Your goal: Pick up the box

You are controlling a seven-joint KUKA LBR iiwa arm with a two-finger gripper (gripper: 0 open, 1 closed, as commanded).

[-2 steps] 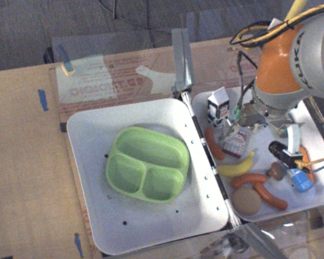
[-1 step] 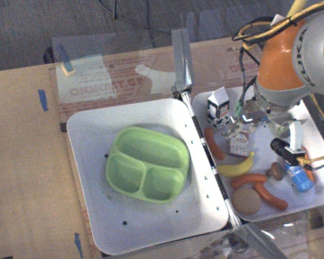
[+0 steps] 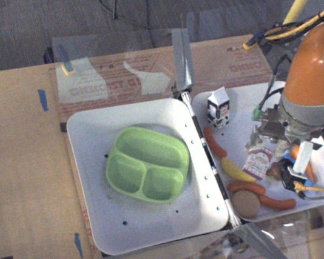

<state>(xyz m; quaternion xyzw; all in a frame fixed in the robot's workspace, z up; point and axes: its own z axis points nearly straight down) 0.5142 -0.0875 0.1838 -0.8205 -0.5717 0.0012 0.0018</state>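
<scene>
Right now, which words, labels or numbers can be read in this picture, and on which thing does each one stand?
Red print on the cardboard sheet behind the bins: mirrored and blurred, not readable.
Small milk carton: black and white print, too small to read.
Pink and white packet: print too blurred to read.

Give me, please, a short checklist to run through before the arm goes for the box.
1. Box located: ok, it lies in the right bin, beside the banana.
2. Box clear of clutter: not ok, the banana and a sausage crowd it.
3. End effector over the box: ok, it hangs just above it.
4. End effector state: cannot tell.
5. Milk carton out of the way: ok, it stands at the far end.
6. Green plate: ok, it sits apart in the left bin.
</scene>
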